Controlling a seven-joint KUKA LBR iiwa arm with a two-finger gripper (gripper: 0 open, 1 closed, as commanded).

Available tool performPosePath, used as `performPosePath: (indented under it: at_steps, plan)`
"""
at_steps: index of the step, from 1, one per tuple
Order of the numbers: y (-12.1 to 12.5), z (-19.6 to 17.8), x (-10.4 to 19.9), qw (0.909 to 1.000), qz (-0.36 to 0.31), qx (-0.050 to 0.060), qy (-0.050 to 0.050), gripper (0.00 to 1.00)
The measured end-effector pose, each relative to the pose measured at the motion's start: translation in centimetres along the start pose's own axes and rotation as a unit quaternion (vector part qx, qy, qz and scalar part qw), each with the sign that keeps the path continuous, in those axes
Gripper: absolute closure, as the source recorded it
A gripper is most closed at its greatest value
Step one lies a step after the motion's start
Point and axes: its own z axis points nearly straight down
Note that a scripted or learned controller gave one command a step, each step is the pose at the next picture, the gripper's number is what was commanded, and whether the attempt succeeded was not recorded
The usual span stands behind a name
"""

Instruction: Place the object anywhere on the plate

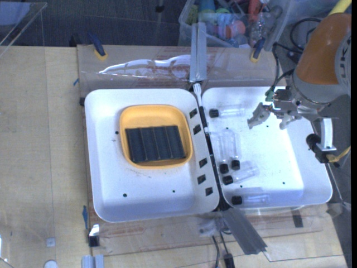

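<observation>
On my monitor, the hand hangs over the upper part of the right bin, its two fingers spread apart with nothing between them. The arm, grey with its orange band, reaches in from the right edge of the view.

Below and left of the hand, clear plastic tubes with black caps lie scattered on the right bin's white floor. One tube rests near the bin's top left corner, just left of the hand and apart from it. A pair of tubes lies side by side nearer the middle, caps toward the front. Another tube sits tilted below them, and a last one lies along the front rim. I cannot tell from here which of these is meant as the object to move; all of them are in the right bin, none on the plate.

In the left bin sits the yellow plate, squarish with rounded corners. A dark ribbed block lies on it, covering most of its lower half.

A row of small black clips runs down the divider between the bins. Behind the bins, on the bench, stands a clear box of coloured toys.
</observation>
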Motion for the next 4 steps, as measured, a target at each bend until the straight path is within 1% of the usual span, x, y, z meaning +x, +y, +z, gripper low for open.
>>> performPosePath:
  at_steps: [1,2,3,4]
  plan:
    - [5.5,-2.8,-3.2,0.9889,-0.148,-0.002,0.0,0.0]
    - [6.4,-7.1,-9.6,0.9499,-0.313,-0.003,-0.002,0.0]
    - [6.6,-8.2,-9.7,0.95,-0.312,-0.006,-0.004,1.0]
    - [7.1,-13.2,-10.9,0.8945,-0.447,-0.003,-0.002,1.0]
